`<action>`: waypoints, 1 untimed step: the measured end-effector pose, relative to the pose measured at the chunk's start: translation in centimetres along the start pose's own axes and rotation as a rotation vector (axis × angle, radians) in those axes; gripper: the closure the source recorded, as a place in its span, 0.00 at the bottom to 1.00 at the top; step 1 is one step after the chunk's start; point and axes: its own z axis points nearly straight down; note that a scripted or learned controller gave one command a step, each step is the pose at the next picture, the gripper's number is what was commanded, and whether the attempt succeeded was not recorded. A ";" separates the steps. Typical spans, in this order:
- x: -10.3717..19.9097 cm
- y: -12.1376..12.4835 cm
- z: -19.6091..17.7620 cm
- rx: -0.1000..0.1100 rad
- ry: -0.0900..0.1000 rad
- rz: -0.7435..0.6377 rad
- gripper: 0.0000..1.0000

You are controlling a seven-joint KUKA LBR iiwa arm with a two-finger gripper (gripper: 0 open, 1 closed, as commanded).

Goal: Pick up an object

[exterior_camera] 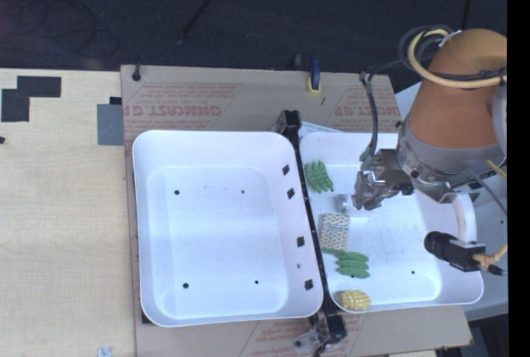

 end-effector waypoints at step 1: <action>4.9 0.1 -8.5 -0.017 0.002 -0.007 1.00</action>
